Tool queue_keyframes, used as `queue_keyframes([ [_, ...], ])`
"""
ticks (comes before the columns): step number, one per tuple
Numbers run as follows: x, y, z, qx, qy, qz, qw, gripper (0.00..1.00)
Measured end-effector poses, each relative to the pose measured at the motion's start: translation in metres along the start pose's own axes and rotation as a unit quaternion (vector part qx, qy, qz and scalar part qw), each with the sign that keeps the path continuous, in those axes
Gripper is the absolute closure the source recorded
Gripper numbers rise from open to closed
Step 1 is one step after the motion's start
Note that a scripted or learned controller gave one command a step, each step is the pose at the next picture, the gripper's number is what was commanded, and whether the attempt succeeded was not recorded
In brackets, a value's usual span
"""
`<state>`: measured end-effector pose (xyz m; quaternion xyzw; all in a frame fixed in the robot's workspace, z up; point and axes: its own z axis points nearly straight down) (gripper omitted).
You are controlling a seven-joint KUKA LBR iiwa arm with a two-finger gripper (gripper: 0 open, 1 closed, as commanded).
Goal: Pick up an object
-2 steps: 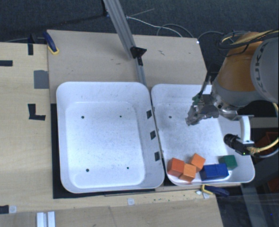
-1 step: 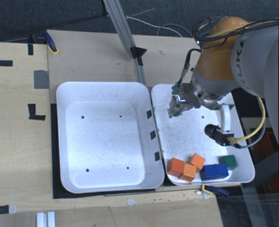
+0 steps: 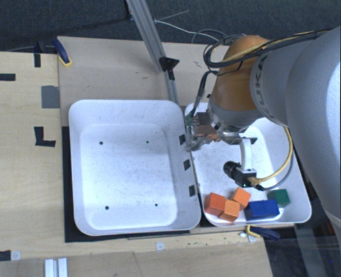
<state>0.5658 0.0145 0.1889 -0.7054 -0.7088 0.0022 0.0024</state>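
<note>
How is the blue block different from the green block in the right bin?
The blue block is larger and longer than the green block, which is small and compact. The blue block lies nearer the bin's front rim, beside the orange blocks; the green block sits behind it, toward the right wall. Both rest on the floor of the right bin.

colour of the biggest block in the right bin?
Blue: the block lies at the near edge of the right bin, camera view.
</note>
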Motion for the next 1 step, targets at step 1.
queue_keyframes([
  [1, 0.0268, -0.0548, -0.0807, -0.005, 0.001, 0.0, 1.0, 1.0],
])
